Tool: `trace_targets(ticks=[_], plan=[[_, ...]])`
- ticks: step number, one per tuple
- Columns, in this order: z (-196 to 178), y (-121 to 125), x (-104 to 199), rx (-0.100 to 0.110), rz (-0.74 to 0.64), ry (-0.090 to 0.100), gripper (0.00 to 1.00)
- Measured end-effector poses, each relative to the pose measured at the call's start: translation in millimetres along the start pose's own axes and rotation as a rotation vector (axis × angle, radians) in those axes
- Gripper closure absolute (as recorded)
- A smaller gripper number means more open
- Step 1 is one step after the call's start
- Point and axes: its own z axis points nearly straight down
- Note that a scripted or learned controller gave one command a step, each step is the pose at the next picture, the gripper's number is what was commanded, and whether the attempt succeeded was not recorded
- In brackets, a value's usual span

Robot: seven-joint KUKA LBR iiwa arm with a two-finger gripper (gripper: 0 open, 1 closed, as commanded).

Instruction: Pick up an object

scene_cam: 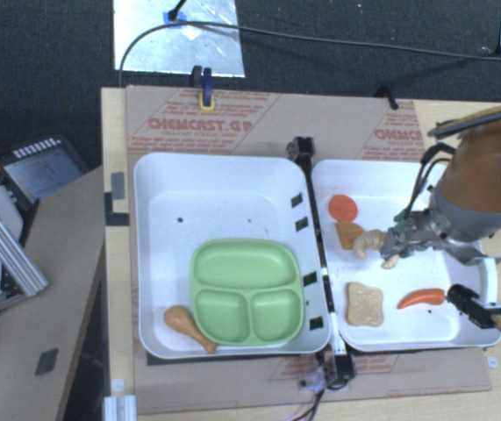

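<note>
In the right bin (461,327) lie a round red slice (343,207), an orange-brown chunk (347,232), a pale tan piece (369,242), a slice of toast (364,304) and a red chili (421,298). My gripper (397,245) is low over the middle of this bin, right against the tan piece's right end. The gripper body hides where it meets the piece, so I cannot tell whether it has hold of it. The arm with its orange band (487,178) comes in from the right.
The left bin (158,235) holds a green divided plate (246,289) and a chicken drumstick (189,325) at its front left. A black divider (313,235) runs between the bins. Cables hang by the arm.
</note>
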Motion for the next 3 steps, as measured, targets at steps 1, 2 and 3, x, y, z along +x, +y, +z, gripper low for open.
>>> trace_targets(ticks=[1,2,3], plan=[[-43,2,2,0.0,0.0,0.0,1.0],[-66,3,2,0.002,0.0,0.0,1.0],[-57,21,55,0.004,-0.005,0.003,1.0]])
